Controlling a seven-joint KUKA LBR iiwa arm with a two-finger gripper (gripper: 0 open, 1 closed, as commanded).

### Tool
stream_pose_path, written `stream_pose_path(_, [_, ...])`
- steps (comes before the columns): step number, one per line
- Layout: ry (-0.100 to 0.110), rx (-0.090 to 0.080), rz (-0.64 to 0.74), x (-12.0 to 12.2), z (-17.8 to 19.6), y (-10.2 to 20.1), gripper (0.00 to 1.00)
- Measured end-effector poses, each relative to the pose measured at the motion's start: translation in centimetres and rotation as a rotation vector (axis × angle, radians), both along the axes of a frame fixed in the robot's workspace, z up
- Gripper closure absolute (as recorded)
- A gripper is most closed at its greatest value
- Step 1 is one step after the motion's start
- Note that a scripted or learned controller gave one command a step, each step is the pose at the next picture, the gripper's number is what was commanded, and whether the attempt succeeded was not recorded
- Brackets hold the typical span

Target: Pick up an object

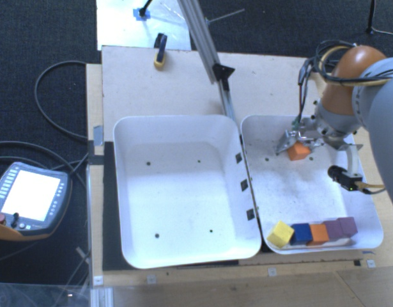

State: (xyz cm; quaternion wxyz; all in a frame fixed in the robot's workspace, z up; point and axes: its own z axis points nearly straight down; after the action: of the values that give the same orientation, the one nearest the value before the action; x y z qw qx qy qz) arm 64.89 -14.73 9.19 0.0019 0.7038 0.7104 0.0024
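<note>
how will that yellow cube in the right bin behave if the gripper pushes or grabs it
The yellow cube looks like a rigid, flat-faced block, so it would probably slide rather than roll. It sits at the end of a row, next to a blue cube, by the right bin wall, so a push may jam it there. It looks small and is likely light.

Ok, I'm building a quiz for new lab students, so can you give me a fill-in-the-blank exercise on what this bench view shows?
1. The small orange block sits between the fingers of the two-finger gripper, over the ____ shallow white bin in the view.
2. The row of blocks along that bin's near edge starts at its left with a ____ cube.
3. The blue cube has an ____ cube on its right.
4. The row ends with a ____ block.

Missing words: right; yellow; orange; purple
</note>
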Motion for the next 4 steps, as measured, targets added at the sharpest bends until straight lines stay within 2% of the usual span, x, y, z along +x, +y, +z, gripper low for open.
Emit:
stream_pose_path(1, [0.0, -0.004, 0.0, -0.1, 1.1, -0.3, 1.0])
stream_pose_path(2, [0.026, -0.001, -0.002, 4.0, 1.8, 3.4, 1.0])
stream_pose_path(3, [0.025, 0.001, -0.005, 3.9, 1.6, 3.2, 1.0])
stream_pose_path(4, [-0.002, 0.002, 0.003, 1.7, 12.4, 12.5, 1.0])
